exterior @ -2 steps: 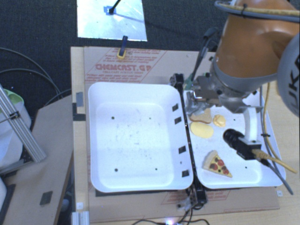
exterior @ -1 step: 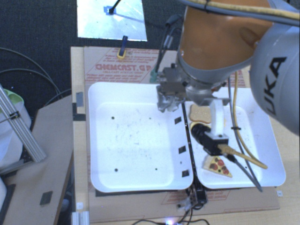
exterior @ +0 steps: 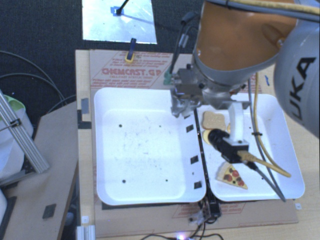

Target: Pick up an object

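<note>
A tan toast slice [exterior: 214,119] lies in the right bin [exterior: 287,144] near its far left corner. Just below the toast, a small yellow piece [exterior: 206,135] peeks out beside the robot's bracket. A pizza slice toy [exterior: 231,175] with red dots rests near that bin's front edge. My gripper [exterior: 181,105] hangs over the far end of the divide between the two bins, just left of the toast. Nothing shows between it and the bin floor. The big orange and grey wrist hides the far part of the right bin.
The left bin [exterior: 107,134] sits beside the right one on a cardboard sheet [exterior: 127,71]. A shiny metal plate [exterior: 117,14] lies behind the bins. A slanted aluminium bar [exterior: 22,136] and a side table stand at the left.
</note>
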Controlling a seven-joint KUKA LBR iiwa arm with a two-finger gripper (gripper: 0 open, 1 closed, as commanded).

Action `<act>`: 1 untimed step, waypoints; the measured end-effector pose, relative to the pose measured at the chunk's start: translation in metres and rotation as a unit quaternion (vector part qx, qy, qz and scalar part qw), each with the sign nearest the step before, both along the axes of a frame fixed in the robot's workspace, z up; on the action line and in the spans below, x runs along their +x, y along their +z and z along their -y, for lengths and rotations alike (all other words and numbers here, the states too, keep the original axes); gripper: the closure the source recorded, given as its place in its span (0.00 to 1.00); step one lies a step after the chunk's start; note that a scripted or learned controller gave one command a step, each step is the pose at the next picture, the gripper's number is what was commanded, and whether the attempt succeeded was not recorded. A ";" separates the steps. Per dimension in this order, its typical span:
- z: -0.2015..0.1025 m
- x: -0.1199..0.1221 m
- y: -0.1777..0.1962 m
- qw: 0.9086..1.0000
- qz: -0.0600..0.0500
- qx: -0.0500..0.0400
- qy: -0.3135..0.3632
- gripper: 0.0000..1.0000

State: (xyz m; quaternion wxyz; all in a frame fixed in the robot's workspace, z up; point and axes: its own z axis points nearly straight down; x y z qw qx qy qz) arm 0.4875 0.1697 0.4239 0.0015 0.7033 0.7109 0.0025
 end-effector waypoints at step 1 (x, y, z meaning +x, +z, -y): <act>0.000 0.001 0.011 1.000 0.001 0.000 0.003 1.00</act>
